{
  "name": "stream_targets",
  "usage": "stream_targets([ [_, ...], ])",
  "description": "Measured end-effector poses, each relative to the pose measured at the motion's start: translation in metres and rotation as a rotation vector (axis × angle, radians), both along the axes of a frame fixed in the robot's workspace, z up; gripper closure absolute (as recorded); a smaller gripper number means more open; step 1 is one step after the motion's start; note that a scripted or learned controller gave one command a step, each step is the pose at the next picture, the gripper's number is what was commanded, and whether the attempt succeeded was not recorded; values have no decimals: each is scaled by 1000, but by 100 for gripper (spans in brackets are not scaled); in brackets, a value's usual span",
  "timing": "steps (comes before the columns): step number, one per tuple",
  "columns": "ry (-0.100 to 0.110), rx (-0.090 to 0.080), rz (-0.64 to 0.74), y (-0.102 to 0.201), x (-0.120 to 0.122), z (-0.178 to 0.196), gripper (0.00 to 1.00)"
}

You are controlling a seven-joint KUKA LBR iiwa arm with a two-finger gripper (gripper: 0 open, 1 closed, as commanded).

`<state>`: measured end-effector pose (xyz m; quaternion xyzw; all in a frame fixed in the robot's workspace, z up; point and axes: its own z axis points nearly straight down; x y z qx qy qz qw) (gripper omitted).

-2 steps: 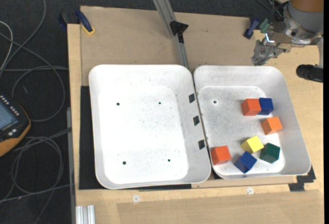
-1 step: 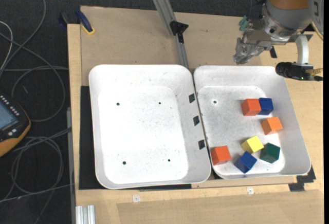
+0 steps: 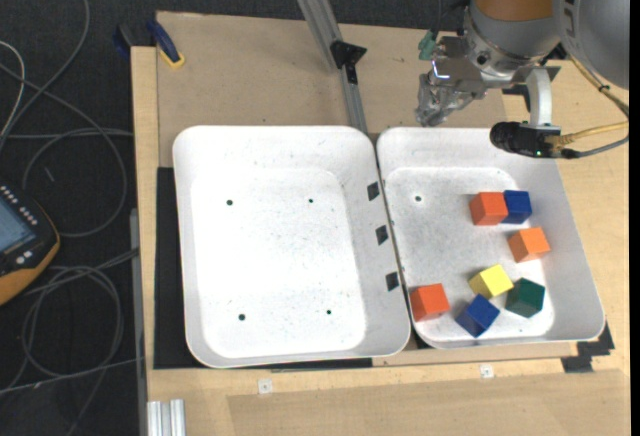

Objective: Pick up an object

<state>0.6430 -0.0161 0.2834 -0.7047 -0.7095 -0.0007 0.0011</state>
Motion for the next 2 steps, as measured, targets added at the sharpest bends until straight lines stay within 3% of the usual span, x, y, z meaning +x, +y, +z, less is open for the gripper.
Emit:
stream_targets([
  [2,-1,-1,-2,99,2,-30,100],
])
